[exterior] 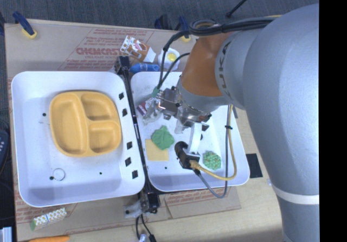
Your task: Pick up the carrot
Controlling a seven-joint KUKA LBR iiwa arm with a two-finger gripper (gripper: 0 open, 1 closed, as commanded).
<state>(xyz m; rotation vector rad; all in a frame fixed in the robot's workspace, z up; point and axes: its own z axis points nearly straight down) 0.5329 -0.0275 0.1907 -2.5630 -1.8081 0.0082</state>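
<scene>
Probably hidden under the gripper (187, 124), somewhere on the floor of the right bin (238, 173), so cannot tell where exactly the carrot lies, which way its long axis runs or where its tip points. Cannot tell either whether the gripper is wide, narrow or closed on anything; can make out a green leafy piece (162, 138) and a yellow slice (157, 151) just beside it, and a green dotted piece (211, 160) near it. Best to grip across the carrot's long axis near its thicker part, close gently, then lift straight up, clear of these neighbours.
</scene>
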